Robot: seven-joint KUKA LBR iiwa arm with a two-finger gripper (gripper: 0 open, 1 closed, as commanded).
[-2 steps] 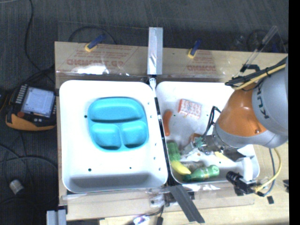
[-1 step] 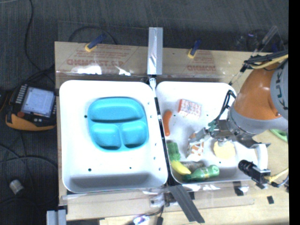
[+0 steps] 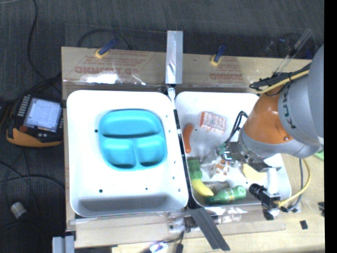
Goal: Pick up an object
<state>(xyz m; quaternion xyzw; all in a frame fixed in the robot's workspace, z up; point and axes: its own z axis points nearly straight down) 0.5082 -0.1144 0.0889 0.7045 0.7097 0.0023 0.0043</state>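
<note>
inside the right bin (image 3: pixel 181 141), jaws (image 3: pixel 224 159) hang over mixed objects; jaw state cannot be told. blue tray (image 3: pixel 131 138) lies at 9 o'clock.

Robot lab, clamped bench (image 3: pixel 121 67), pendant (image 3: pixel 37 120), cables (image 3: pixel 26 4)

Arm (image 3: pixel 284 120) reaching in, wrist bent downward
</note>
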